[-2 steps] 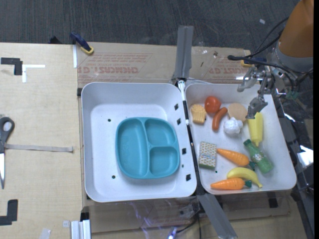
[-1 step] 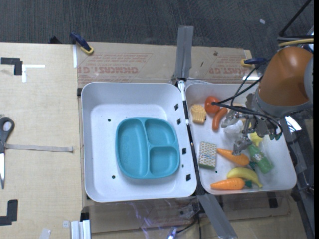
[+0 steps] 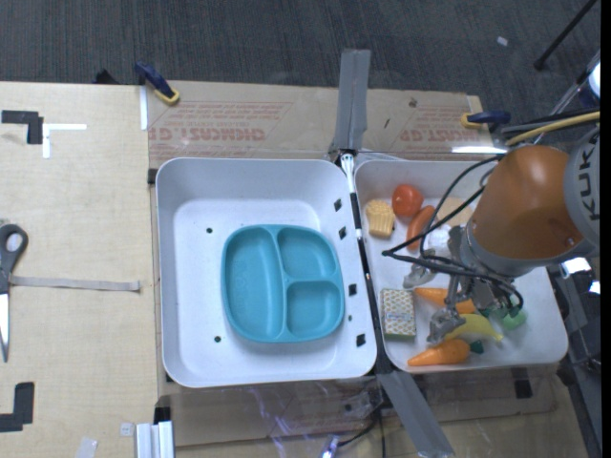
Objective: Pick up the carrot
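Note:
An orange carrot (image 3: 440, 354) with a green tip lies along the front wall of the right bin (image 3: 544, 351). My gripper (image 3: 431, 303) hangs low in that bin, just above and behind the carrot, under the orange wrist band (image 3: 525, 203). A second orange piece (image 3: 430, 294) pokes out from under the gripper, but I cannot make out whether it is held. A third long orange item (image 3: 418, 223) lies near the back of the bin.
The right bin also holds a red tomato (image 3: 407, 198), a yellow corn piece (image 3: 380, 218), a speckled sponge block (image 3: 398, 313), a yellow banana (image 3: 479, 328) and a green item (image 3: 515, 320). A teal divided plate (image 3: 284, 282) sits in the left bin (image 3: 181, 256). Scissors (image 3: 8, 256) lie at the far left.

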Robot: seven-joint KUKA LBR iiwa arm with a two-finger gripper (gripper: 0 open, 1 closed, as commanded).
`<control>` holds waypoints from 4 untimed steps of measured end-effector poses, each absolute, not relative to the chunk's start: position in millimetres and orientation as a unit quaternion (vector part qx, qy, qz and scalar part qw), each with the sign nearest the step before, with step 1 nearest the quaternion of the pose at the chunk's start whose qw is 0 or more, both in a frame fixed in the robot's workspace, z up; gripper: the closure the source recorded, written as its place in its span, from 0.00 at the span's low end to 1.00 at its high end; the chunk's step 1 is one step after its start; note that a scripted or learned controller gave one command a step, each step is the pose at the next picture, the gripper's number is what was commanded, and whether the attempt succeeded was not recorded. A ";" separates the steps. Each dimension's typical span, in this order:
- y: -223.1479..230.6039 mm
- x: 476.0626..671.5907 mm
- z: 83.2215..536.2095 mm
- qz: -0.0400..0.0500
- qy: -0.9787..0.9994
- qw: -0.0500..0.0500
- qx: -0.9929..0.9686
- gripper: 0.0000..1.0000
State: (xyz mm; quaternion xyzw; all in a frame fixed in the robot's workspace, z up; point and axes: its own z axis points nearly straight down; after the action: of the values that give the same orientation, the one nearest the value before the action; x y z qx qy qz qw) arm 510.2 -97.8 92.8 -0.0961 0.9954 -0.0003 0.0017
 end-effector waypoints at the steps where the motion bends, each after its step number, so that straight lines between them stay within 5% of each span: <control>1: -97.0 513.4 103.7 -0.001 0.995 0.005 -0.098 1.00; 2: -96.9 513.4 103.7 -0.001 0.995 0.005 -0.098 0.00; 3: -96.4 503.1 94.3 -0.002 0.976 0.005 -0.220 0.00; 4: -95.8 506.1 104.6 -0.003 0.975 0.008 -0.221 1.00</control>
State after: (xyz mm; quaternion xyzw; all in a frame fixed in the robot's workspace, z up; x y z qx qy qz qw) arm 506.1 -95.8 104.6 -0.2213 0.9752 -0.0031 0.0083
